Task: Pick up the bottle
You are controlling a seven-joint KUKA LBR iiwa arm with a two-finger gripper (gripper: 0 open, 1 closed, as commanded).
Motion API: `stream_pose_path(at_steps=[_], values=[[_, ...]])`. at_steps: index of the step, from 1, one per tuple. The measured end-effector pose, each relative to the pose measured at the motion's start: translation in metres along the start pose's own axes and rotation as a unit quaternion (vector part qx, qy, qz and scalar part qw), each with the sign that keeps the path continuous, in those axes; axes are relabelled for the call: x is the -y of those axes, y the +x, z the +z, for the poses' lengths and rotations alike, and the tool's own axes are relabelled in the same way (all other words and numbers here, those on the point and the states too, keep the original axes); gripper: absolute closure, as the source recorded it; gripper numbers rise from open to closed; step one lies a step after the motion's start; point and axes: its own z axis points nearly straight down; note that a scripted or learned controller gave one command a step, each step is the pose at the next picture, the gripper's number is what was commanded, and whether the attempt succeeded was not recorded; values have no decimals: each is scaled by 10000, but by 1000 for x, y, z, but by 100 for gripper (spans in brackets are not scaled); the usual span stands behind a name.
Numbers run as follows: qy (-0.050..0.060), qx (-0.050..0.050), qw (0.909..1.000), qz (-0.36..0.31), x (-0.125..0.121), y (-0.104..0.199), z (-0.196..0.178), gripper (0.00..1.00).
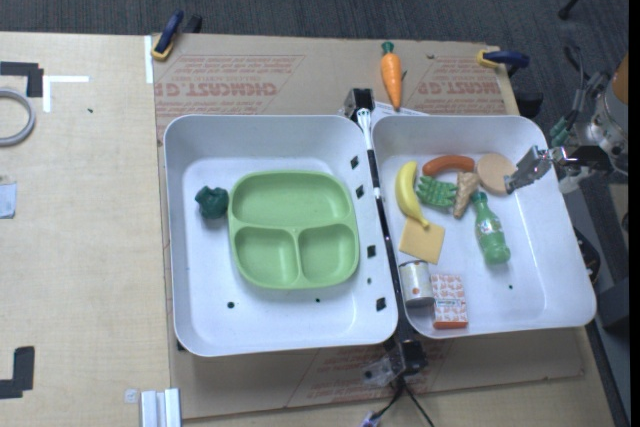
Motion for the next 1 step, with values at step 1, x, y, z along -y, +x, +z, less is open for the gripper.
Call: stream_pose_path(at_steps=[1], values=[[-2, 5, 10000, -7, 0, 0, -9, 100]])
